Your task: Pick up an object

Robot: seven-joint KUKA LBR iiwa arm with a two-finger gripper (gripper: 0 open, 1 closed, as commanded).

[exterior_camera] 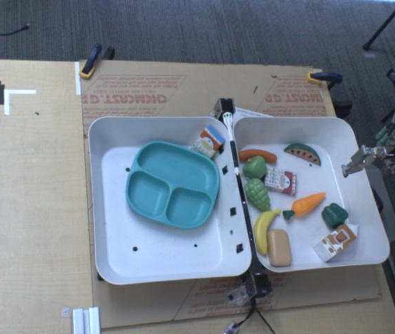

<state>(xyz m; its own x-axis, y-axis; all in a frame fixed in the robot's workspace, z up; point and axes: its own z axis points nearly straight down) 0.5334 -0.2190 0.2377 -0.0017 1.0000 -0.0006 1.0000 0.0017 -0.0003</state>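
At right bin's right rim: end effector, finger state cannot be told, nothing seen held | inside right bin: carrot, banana, watermelon slice, sausage | beside right bin, leftward: left bin bearing teal plate | under both: counter
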